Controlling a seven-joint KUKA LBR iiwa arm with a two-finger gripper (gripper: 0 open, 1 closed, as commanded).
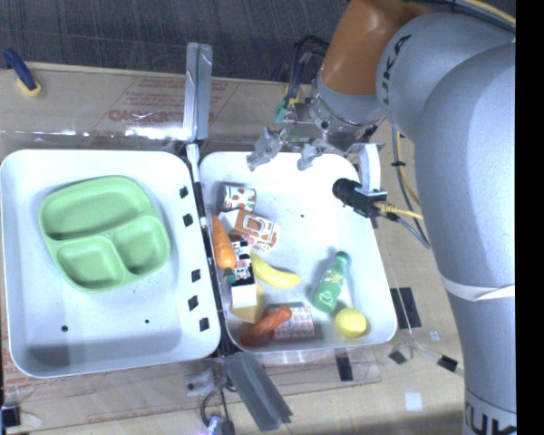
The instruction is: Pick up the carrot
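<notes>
An orange carrot lies along the left wall of the right bin, pointing up and down in the view. My gripper hangs over the bin's far edge, above and to the right of the carrot, well apart from it. Its two fingers are spread, with nothing between them. A second orange, carrot-like piece lies near the bin's front edge, next to a small packet.
The right bin also holds a small can, a snack packet, a banana, a green bottle, a lemon and a yellow block. In the left bin sits a green divided tray.
</notes>
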